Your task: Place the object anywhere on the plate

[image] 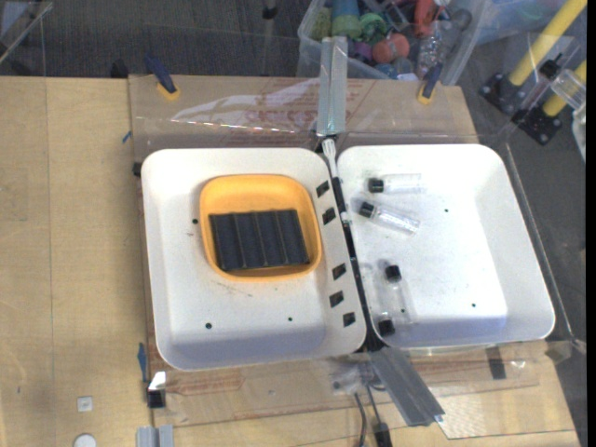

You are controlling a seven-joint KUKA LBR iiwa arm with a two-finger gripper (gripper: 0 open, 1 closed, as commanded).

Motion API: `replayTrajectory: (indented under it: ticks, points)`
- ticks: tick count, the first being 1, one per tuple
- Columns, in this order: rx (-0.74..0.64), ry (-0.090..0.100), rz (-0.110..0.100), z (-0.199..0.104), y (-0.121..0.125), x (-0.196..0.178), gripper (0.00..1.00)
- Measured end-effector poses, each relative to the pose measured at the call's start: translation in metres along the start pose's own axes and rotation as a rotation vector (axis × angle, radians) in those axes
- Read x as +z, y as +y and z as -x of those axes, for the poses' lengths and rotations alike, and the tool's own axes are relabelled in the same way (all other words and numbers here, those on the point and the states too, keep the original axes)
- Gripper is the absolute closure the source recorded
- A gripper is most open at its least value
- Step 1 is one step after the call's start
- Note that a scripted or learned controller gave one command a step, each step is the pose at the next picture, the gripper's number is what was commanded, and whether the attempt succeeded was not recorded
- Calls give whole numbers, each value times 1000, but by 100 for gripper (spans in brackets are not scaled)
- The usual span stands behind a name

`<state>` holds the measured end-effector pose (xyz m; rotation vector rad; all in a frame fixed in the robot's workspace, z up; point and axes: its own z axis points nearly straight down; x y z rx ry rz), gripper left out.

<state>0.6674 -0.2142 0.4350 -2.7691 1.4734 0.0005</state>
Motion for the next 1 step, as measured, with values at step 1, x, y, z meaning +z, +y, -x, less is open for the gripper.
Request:
replayTrajectory:
  ticks: [1]
  points:
    - [-118,3,-1,1,-2,0,100]
